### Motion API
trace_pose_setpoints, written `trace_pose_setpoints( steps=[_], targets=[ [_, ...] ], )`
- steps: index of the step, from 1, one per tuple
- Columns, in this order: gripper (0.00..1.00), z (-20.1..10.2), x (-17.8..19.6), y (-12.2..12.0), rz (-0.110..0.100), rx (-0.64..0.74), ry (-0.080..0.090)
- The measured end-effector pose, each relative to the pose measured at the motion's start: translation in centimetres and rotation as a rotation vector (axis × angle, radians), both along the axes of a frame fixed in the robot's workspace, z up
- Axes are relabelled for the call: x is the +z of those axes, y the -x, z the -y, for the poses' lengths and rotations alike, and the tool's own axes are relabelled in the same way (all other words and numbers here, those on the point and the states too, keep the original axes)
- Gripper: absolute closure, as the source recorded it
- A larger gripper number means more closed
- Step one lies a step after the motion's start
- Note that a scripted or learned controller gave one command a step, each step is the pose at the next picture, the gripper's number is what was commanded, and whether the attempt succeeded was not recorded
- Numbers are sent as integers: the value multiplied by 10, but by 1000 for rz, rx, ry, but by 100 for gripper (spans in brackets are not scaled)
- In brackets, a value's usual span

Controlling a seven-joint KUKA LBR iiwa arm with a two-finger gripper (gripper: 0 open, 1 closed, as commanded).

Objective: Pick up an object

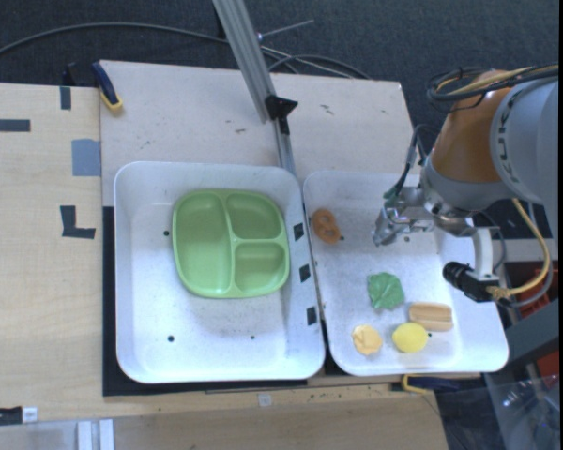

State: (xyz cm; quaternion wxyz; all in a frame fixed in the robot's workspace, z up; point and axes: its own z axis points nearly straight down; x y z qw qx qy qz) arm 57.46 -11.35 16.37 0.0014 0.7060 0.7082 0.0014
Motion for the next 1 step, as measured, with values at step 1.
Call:
trace_pose_setpoints(
  steps=[1],
  targets=[
    [100, 7, 46, 1, 0, -2, 1]
  ],
)
